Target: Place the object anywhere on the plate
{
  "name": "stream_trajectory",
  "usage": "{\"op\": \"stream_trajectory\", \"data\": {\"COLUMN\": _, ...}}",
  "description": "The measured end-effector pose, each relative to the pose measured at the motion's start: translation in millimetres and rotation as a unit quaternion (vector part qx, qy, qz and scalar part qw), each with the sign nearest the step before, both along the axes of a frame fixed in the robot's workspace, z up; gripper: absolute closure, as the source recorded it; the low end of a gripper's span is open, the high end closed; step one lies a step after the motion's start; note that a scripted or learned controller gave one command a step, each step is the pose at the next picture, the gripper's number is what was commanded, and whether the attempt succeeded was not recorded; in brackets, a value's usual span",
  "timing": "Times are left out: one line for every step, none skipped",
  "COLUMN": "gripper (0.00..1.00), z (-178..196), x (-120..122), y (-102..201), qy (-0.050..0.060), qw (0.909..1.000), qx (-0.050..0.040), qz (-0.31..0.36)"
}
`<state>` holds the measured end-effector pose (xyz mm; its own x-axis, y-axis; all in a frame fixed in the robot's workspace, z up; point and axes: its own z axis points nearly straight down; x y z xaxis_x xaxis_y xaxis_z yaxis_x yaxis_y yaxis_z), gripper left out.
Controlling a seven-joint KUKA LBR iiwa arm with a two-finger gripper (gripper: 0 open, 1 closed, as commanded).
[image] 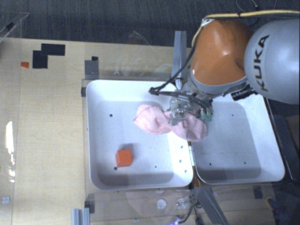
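Pincer (180, 114) grip unclear over crumpled pink cloth (161, 121); orange cube (124, 158) in left bin (101, 125).

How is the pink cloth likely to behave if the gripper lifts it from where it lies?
The pink cloth lies crumpled in soft folds, so it is probably floppy and would sag and hang from the gripper. It drapes over the wall between the left bin and the right bin, so it may drag on that edge. It looks thin, likely light.
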<state>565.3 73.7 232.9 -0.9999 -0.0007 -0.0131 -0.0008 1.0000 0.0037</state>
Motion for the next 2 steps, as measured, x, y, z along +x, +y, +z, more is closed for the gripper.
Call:
{"op": "stream_trajectory", "data": {"gripper": 1.0, "z": -3.8, "x": -11.4, "y": 50.2, "qy": 0.001, "qw": 1.0, "qx": 0.0002, "qz": 0.001}}
{"op": "stream_trajectory", "data": {"gripper": 0.0, "z": -3.6, "x": -11.3, "y": 50.1, "qy": 0.001, "qw": 1.0, "qx": 0.0004, "qz": 0.0}}
